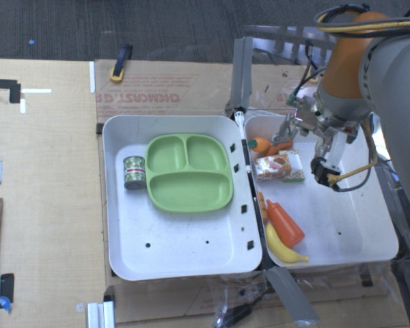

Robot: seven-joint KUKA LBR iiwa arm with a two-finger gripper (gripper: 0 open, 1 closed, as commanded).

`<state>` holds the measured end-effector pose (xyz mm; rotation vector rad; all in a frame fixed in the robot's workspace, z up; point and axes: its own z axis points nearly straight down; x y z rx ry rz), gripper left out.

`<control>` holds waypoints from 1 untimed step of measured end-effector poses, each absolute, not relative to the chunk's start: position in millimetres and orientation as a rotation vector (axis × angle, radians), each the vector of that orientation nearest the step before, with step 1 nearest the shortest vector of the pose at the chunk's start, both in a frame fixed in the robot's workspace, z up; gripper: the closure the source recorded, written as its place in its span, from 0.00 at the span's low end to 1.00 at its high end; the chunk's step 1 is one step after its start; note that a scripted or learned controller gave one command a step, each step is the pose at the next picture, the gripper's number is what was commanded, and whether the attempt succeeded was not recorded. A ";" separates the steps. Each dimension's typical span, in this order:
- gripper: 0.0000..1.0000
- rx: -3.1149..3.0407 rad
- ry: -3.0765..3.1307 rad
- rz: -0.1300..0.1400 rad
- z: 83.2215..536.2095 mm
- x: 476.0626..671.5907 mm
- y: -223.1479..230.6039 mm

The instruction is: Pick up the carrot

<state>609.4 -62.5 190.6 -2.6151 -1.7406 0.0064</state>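
While a small can (134,172) and a green divided plate (189,172) lay in the left bin (116,244), the carrot (262,145) was seen at about eleven o'clock in the right bin (369,244), above a snack packet (280,167). The gripper (285,134) was placed just beside the carrot at three o'clock; whether it was open or closed could not be told. No lift was judged achieved, so grasping and raising were left.

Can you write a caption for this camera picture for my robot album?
Robot gripper reaching over the carrot in the right bin.
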 end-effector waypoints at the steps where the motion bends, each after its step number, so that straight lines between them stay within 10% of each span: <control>1: 0.00 -2.661 -1.669 0.007 113.3 636.4 -98.2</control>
